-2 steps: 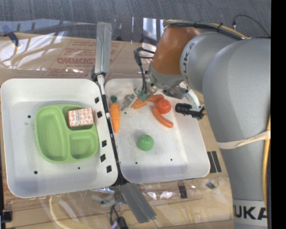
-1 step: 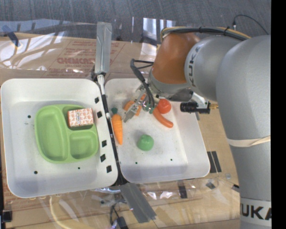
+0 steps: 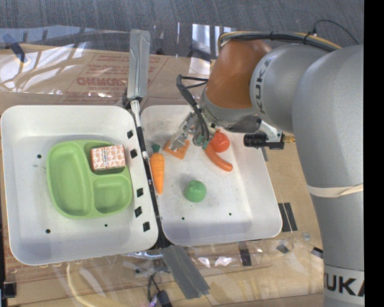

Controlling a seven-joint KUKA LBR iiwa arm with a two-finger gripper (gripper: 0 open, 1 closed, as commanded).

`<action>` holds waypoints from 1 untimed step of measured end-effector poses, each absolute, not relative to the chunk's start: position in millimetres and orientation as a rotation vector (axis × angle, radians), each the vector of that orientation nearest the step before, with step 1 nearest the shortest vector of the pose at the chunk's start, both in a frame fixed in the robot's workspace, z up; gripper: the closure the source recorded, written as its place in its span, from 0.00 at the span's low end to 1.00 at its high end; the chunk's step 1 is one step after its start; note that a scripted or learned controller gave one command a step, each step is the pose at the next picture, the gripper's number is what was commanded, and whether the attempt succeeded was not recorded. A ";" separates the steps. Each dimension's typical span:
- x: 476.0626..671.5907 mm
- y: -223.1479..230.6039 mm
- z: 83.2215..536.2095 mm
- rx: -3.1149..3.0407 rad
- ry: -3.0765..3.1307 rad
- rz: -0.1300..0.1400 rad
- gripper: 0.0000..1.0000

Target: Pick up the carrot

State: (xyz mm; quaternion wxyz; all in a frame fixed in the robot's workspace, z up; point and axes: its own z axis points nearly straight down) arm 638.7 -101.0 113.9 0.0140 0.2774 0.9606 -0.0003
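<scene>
The grey arm (image 3: 307, 107) reaches over the right bin (image 3: 256, 210). In the left bin (image 3: 19, 190) lies a green tray (image 3: 70, 190). The carrot (image 3: 157, 172) lies at the right bin's left wall. Whether the gripper (image 3: 193, 132) is spread, I cannot tell.

The carrot (image 3: 157, 173) looks like smooth, slightly glossy plastic. Both white bins (image 3: 25, 235) are matt moulded plastic, and the green tray (image 3: 70, 190) has a soft sheen. The worktop (image 3: 64, 72) is brown printed cardboard under shiny clear film. The arm (image 3: 326, 101) is satin grey.
</scene>
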 end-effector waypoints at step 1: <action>638.6 -100.8 113.7 0.864 2.992 -0.001 0.00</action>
